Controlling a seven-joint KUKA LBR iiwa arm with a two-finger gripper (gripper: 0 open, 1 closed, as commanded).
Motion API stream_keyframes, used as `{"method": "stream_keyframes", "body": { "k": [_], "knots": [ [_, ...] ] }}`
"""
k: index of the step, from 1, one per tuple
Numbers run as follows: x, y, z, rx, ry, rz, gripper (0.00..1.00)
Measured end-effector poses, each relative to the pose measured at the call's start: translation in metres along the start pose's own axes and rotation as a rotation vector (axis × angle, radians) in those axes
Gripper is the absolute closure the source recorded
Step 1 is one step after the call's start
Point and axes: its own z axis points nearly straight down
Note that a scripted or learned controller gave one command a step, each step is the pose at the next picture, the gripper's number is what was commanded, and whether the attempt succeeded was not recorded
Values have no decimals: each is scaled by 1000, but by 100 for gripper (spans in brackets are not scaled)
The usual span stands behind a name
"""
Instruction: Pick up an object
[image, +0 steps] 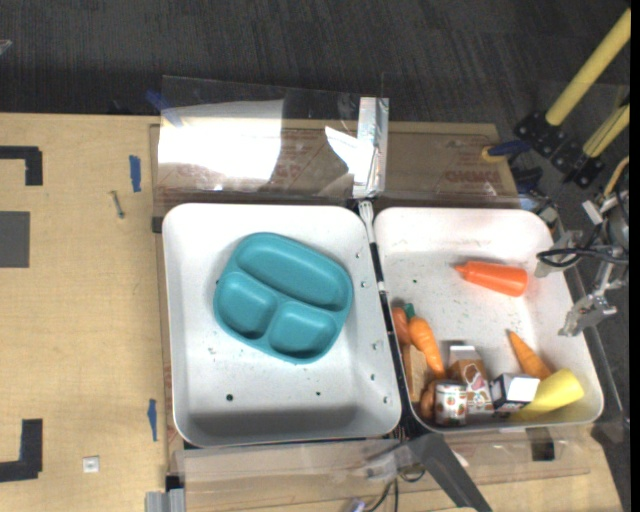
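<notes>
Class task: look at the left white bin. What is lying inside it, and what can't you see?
Inside the left bin lies one teal divided plate, compartments facing up. The bin floor beneath the plate is covered.

An orange bottle (492, 277) lies on its side, perhaps capped, in the right bin's (440, 232) far half.

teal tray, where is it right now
In the camera view the teal tray lies in the left bin, roughly central and tilted, with the right bin's carrots across the divider.

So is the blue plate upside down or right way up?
Right way up: the teal divided plate in the left bin shows its three hollow compartments facing up.
</notes>
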Motion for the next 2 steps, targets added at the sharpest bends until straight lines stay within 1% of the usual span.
{"method": "stream_keyframes", "body": {
  "k": [1, 2],
  "knots": [
    [8, -8, 153, -2, 6, 142, 0],
    [36, -12, 161, 0, -5, 199, 0]
  ]
}}
